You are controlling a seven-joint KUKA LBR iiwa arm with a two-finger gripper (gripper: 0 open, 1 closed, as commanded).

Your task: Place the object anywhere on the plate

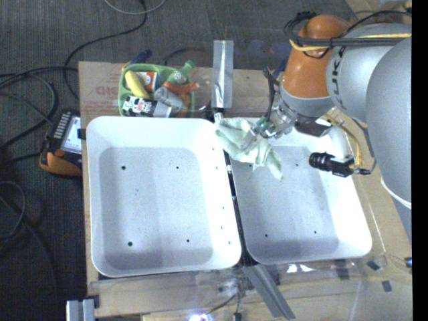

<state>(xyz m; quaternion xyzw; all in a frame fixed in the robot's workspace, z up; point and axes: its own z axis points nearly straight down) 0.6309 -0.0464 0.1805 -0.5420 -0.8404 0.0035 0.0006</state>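
Looking down at a slant, the camera view shows two shallow white bins side by side, and the right bin (314,239) serves as landmark. Left of it lies the left bin (160,192). Behind that bin, well away from the right bin's far left corner, sits a green basket (157,89) heaped with small toys. A metal post (223,72) stands just beyond the same corner. A black cylindrical part (329,161) juts over the right bin's far right area. The grey arm (374,79) with its orange band reaches in over the far edge. The pale green cloth (251,146) drapes over the right bin's far left corner, and the gripper (269,129) pinches its upper right edge, so the fabric hangs bunched below and left of the closed fingertips.
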